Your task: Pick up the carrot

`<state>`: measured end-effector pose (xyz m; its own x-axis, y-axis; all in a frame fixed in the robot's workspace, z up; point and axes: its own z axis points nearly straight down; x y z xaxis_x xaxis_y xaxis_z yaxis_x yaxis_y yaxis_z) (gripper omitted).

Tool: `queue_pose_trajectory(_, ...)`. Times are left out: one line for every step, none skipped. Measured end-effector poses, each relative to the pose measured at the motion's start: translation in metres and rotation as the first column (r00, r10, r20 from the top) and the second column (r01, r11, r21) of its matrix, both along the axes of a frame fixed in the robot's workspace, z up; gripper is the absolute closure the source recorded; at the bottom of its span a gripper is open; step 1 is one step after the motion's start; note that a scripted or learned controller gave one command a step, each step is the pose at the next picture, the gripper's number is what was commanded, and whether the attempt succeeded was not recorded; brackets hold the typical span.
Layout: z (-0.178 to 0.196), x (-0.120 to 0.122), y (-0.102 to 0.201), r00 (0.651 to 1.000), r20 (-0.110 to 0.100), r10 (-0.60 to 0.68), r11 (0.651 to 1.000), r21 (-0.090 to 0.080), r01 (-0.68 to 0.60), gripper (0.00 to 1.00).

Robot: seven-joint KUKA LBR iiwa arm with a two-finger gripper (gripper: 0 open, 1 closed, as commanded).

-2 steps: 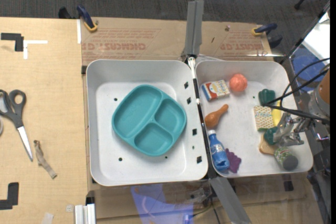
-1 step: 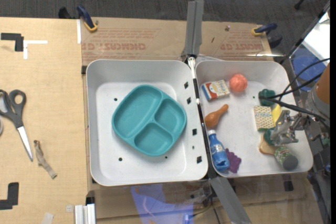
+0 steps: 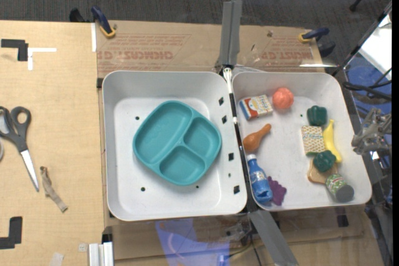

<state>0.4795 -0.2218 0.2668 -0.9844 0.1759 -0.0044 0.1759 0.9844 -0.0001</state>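
Even, diffuse overhead lighting; both white bins (image 3: 168,81) appear bright without blown highlights. Soft, short shadows fall beneath the teal plate (image 3: 177,142) and along the bin walls. Focus is moderately sharp at centre; the far right margin is dim, cluttered and less distinct.

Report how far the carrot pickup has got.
Nothing looks done yet: the carrot lies in the right bin, near its left wall, beside the blue bottle. The claw sits at the bin's right edge, well apart from the carrot, with nothing seen in it. Reaching over, gripping and lifting are all left.
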Motion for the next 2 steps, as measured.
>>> queue_pose_trajectory(-0.105, 0.045, 0.001, 1.000, -0.002, 0.015, 1.000, 0.002, -0.015, 1.00)
queue_pose_trajectory(-0.132, 0.003, 0.000, 1.000, 0.000, 0.018, 1.000, 0.000, -0.018, 1.00)
